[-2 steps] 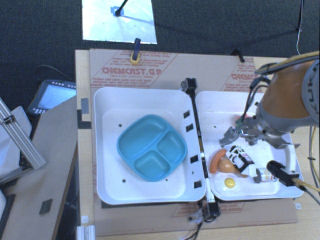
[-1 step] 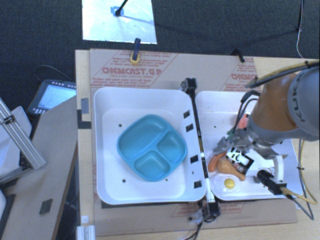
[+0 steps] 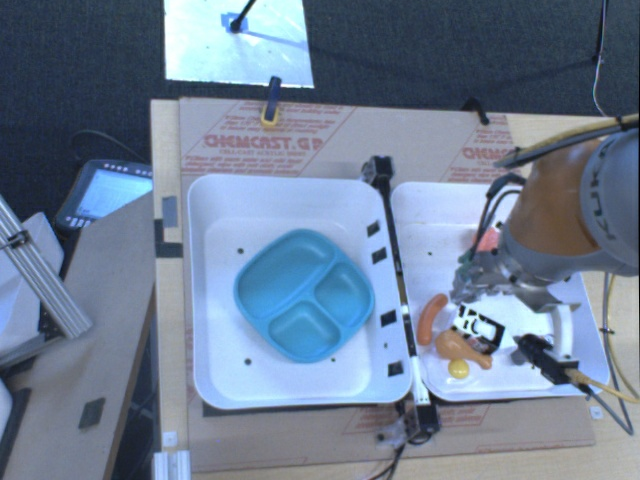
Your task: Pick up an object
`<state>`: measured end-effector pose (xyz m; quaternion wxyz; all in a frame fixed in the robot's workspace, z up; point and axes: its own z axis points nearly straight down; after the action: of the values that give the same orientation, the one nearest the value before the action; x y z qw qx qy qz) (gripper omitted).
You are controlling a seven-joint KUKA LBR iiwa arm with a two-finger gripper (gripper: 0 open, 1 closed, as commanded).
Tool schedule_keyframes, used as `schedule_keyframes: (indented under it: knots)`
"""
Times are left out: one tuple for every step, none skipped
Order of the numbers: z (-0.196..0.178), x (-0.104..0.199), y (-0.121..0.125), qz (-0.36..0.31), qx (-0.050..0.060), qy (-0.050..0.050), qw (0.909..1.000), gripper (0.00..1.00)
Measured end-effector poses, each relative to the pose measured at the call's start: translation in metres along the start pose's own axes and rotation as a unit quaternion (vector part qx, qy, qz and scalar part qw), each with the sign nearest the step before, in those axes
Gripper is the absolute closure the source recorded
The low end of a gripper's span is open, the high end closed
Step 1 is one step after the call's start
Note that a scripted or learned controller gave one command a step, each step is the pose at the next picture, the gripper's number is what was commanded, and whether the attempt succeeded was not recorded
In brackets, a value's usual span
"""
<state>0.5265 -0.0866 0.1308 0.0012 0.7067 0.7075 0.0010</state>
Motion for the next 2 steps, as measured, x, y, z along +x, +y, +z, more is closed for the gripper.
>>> schedule_keyframes:
  knots:
    - [-0.061, 0.005, 0.008, -0.002, -0.002, 0.000, 1.0000, 1.00]
    - [-0.072, 0.005, 0.009, -0.001, 0.000, 0.000, 1.0000, 1.00]
